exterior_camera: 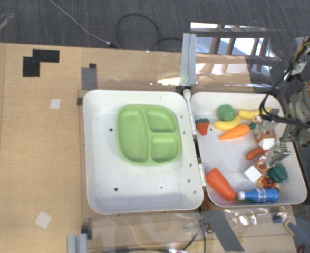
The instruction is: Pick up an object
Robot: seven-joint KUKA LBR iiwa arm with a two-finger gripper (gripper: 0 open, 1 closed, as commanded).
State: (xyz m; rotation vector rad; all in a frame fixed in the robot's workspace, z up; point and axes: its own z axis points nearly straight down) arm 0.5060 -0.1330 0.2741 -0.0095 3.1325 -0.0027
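Note:
The right bin [297, 194] holds several toy foods. At its back lie a green round piece [225, 112], a yellow banana [230, 123], a small orange carrot [234, 133] and a strawberry [202, 126]. A red sausage [253, 153] lies mid-bin. Along the front are a large orange carrot [220, 184], a blue bottle [259, 195], a white block [251, 173] and a dark green pepper [277, 173]. My gripper [275, 154] hangs low over the bin's right side, just above the pepper and the white block. Nothing is visibly lifted in it.
The left bin [102, 183] bears a green divided plate [147, 134]. The arm and black cables [281, 117] cross the right bin's far right side. A metal post [187, 57] stands behind the wall between the bins. Wooden bench lies to the left.

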